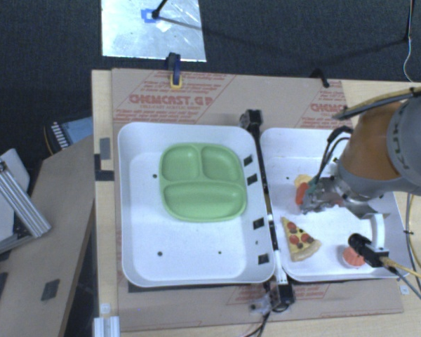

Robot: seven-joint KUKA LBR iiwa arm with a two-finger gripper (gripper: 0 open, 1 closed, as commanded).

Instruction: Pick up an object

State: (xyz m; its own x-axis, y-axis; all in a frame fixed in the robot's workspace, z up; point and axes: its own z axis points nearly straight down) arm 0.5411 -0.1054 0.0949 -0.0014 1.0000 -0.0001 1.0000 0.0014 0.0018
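Nearest the camera, along the front edge of the right bin [337, 276], lie a pizza slice [299, 238] and, off to its right, a round pink-red piece [351, 258] that is partly hidden behind a black fitting. Further back sits a small red and orange object [304, 185], and the gripper [312, 201] is down right on top of it, so this looks like the item being gone for. Whether the gripper is open, closed or gripping anything I cannot tell, since the wrist and cabling cover its tip. To do this step well, the tip should be centred over the red and orange object before it closes, as the item looks small and low and could easily slip out sideways. A straight lift afterwards would be wise, keeping away from the pizza slice just in front and from the divider [261, 188] between the bins close on the left. Beyond the divider, the left bin [137, 258] carries a green divided plate [202, 182], well apart from the work and no hindrance to it.
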